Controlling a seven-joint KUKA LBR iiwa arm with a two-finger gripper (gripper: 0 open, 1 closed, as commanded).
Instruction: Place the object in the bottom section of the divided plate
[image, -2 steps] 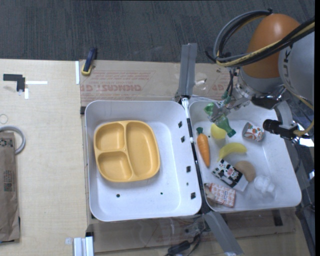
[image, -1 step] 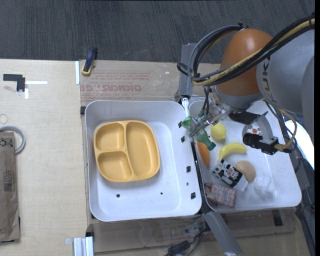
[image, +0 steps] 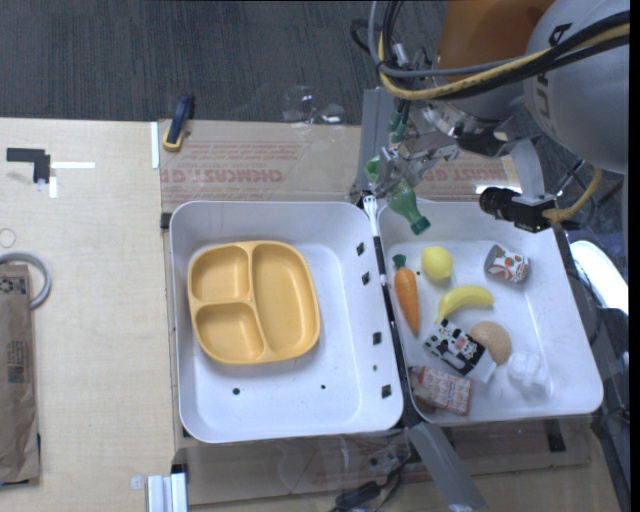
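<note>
Fingers (image: 400, 185) are closing on a small green bottle (image: 408, 209), which you are seeing hang above the right bin's (image: 580, 390) upper-left corner, its long axis slanting down toward the right. Your yellow divided plate (image: 255, 300) is sitting in the left bin (image: 290, 410).

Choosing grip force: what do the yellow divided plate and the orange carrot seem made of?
The yellow divided plate looks like moulded plastic, matte with a soft sheen and rounded ridges. The orange carrot seems a plastic toy: uniform colour, smooth surface, though the view leaves it open.
</note>
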